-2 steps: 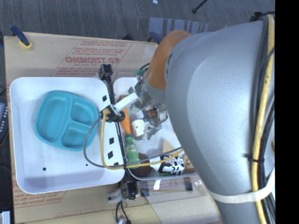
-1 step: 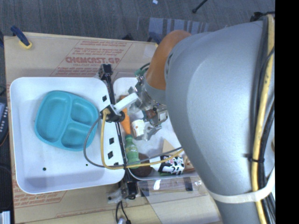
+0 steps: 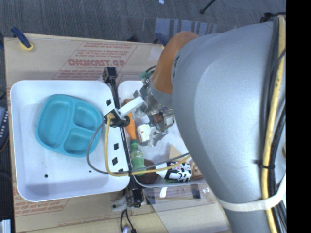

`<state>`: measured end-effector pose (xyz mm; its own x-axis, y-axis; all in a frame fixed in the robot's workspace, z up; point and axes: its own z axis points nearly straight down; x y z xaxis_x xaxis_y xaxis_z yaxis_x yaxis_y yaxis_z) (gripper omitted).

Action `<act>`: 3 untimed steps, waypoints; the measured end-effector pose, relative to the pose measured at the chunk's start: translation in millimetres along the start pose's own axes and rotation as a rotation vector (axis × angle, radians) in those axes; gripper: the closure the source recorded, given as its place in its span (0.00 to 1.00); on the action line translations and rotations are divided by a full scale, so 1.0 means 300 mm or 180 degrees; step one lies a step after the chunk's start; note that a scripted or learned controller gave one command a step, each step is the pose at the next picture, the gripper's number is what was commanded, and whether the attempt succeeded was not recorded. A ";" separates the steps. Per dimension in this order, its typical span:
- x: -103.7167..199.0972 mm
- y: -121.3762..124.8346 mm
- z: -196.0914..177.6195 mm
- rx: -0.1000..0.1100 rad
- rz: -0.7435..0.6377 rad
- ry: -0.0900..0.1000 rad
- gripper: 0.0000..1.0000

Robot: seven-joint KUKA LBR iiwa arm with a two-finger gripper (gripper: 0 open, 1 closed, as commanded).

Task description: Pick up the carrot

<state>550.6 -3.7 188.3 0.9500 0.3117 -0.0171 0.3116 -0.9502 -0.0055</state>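
The carrot [image 3: 130,128] is a thin orange strip lying in the right bin [image 3: 127,87] close to its left wall, partly covered by a cable clamp. My gripper [image 3: 154,126] hangs low over the middle of the right bin, just right of the carrot, beneath the grey arm and its orange band [image 3: 170,64]. Metal parts of the wrist hide most of its fingers. A small white block [image 3: 143,132] sits right under the gripper.
A blue divided plate [image 3: 68,125] lies in the left bin [image 3: 29,144]. The right bin also holds a green bottle [image 3: 136,158], a dark brown item [image 3: 146,177] and a black-and-white patterned item [image 3: 179,172]. A yellow and black cable [image 3: 104,140] loops over the divider between the bins.
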 end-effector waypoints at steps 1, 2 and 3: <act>0.000 0.000 0.000 0.0000 0.0000 0.0000 0.00; -0.067 0.024 0.002 0.0010 0.0301 -0.0010 0.00; -0.067 0.023 0.002 0.0011 0.0301 -0.0010 0.00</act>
<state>533.7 -16.6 187.8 0.9751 0.2206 -0.0207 0.2205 -0.9754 -0.0071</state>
